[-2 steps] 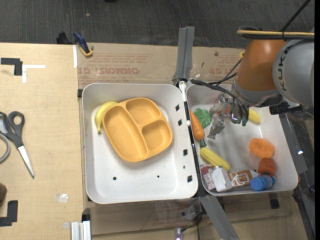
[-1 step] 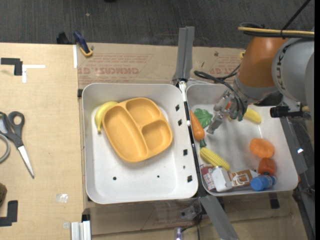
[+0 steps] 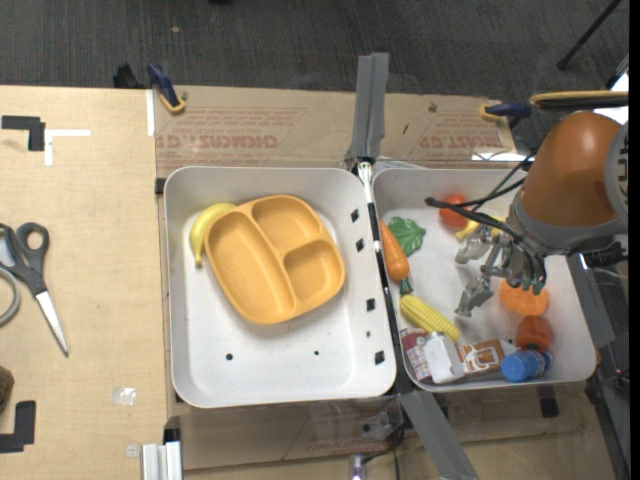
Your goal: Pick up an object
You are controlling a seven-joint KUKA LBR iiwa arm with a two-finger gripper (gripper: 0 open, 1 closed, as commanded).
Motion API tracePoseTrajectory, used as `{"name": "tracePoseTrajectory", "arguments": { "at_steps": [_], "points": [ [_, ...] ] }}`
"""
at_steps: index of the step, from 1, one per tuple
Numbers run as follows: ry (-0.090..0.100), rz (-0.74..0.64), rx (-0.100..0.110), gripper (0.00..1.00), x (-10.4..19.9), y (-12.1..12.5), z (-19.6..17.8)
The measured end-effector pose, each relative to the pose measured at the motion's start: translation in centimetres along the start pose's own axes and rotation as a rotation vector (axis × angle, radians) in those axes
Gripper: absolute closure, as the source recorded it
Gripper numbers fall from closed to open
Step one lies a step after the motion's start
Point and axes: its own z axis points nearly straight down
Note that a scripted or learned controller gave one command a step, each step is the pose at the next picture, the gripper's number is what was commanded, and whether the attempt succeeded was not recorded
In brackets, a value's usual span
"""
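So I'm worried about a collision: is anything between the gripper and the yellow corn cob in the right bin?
Nothing visible: the gripper hangs just right of the yellow corn cob, with bare white bin floor between them.

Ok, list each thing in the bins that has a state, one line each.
gripper: hanging over the right bin, nothing seen between its fingers
yellow divided plate: upright in the left bin, resting partly on the banana
banana: lying at the plate's far left edge, partly covered
carrot: lying flat along the right bin's left wall
corn cob: lying flat, apart from the gripper
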Motion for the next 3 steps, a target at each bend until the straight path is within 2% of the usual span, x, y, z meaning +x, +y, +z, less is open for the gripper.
{"name": "tracePoseTrajectory", "arguments": {
  "at_steps": [1,2,3],
  "points": [
    [0.023,-0.035,0.003,0.0,-6.0,1.3,0.2],
    [-0.003,0.146,0.0,0.0,-7.9,4.6,-0.2],
    [-0.001,0.102,0.0,0.0,-2.1,1.3,0.0]
  ]
}}
